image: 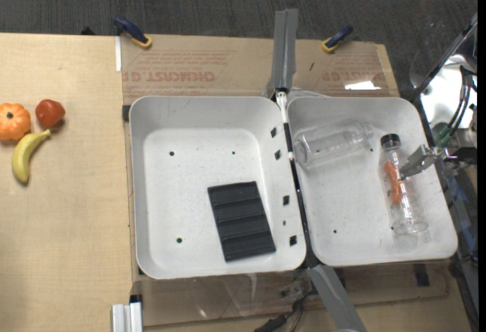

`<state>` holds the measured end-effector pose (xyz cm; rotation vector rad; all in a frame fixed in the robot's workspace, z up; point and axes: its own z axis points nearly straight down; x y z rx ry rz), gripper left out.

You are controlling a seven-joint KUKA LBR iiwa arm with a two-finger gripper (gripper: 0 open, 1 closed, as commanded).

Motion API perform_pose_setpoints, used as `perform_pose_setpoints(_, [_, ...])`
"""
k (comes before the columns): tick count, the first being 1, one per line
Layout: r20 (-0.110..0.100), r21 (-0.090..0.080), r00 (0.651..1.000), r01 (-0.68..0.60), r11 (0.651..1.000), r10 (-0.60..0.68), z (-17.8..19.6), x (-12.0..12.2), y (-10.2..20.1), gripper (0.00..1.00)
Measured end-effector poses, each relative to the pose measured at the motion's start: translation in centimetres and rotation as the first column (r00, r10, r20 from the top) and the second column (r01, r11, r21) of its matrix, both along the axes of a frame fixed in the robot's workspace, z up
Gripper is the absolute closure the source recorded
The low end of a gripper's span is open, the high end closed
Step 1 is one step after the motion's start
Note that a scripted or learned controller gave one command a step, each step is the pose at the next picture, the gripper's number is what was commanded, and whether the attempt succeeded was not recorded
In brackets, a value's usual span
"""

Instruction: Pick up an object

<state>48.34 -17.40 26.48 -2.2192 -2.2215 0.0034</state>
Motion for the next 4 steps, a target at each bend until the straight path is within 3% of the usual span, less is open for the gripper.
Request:
perform_pose_setpoints(1, [0.039, -0.016, 0.991, -0.129, 0.992, 0.129, -13.4, 4.7, 0.5, 0.0])
perform_pose_setpoints(2, [0.016, -0.008, 0.992, -0.125, 0.992, 0.125, -16.6, 10.1, -2.3, 0.0])
perform_pose_setpoints(3, [0.016, -0.008, 0.992, -0.123, 0.992, 0.123, -15.7, 10.1, -2.3, 1.0])
perform_pose_setpoints(4, [0.015, -0.008, 0.992, -0.122, 0.992, 0.123, -14.8, 10.1, -2.4, 1.0])
